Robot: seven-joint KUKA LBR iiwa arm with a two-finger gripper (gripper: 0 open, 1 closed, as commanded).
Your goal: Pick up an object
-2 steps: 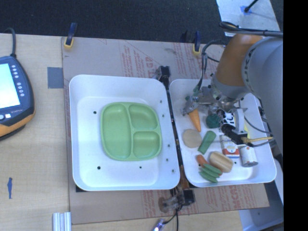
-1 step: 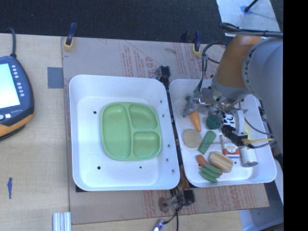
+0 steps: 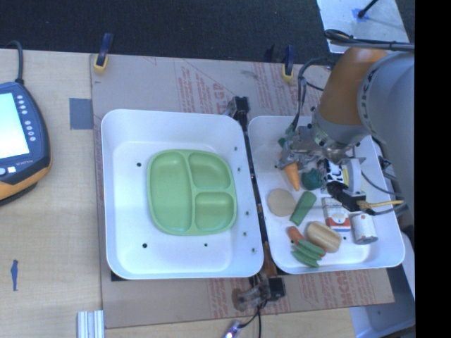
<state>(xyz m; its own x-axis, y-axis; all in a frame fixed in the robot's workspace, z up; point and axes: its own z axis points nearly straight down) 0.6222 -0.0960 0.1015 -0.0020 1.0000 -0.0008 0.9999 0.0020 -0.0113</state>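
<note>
**Arm low over the crowded right bin**

The tool (image 3: 304, 162) sits down among the objects at the far end of the right bin (image 3: 384, 255); whether it is open or closed cannot be told. An orange carrot-like piece (image 3: 291, 171) and a teal object (image 3: 311, 181) lie just beside it. Nearer lie a tan disc (image 3: 281, 202), a green stick (image 3: 304, 207) and a bun-like piece (image 3: 323, 236). The left bin (image 3: 120, 189) holds a green divided plate (image 3: 191, 191).
</note>
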